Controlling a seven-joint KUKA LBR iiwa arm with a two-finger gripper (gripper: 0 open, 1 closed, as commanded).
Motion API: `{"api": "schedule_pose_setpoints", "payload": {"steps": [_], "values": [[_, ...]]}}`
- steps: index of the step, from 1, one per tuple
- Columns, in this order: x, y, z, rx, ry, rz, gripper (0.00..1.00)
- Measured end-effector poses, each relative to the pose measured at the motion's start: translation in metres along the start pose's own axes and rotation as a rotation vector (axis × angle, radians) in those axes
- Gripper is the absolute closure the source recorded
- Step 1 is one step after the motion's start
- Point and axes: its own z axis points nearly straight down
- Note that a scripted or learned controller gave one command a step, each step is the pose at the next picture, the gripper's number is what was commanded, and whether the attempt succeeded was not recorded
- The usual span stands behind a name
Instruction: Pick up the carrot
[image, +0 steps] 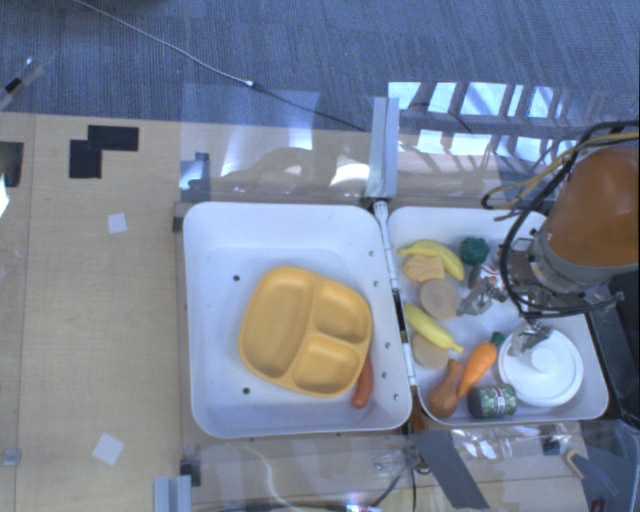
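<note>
Nearest the camera, at the lower edge of the right bin (598, 405): a small dark green can (493, 402) lying on its side, just below the carrot (478, 366).

Carrot: orange, green tuft at its upper right end, lying on a slant in the right bin. Its lower left end touches or overlaps a brown, club-shaped item (446, 390). A white round dish (545, 372) sits just to its right.

Arm: grey with a large orange band (598, 215), entering from the right and hanging over the right bin's upper right part. Gripper (530, 335) sits under the wrist, above the white dish's upper left rim. Metal parts and cables crowd that spot; whether it is released or clenched cannot be told. Nothing is seen between its tips. The carrot lies near it, down and to the left, apart from it.

Other contents of the right bin: two yellow bananas, one (434, 255) near the top, one (430, 327) lower by the divider; tan round pieces (438, 297) between them; a dark green lump (473, 249) near the top.

Left bin (215, 300): a yellow divided plate (305, 330) with three compartments, tilted. An orange-red sausage-like item (362, 385) lies just beside the plate's lower right edge.

Bench (90, 330): pale wood, black marks at upper left.
</note>
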Motion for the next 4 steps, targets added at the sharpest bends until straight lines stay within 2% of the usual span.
{"api": "schedule_pose_setpoints", "payload": {"steps": [1,2,3,4], "values": [[0.003,0.035,0.053,0.011,-0.007,0.092,0.00],[-0.008,0.064,0.053,0.018,-0.008,0.005,0.00],[0.004,0.055,0.054,0.009,-0.007,-0.145,0.00],[0.002,0.053,0.041,0.016,-0.008,-0.147,1.00]]}}
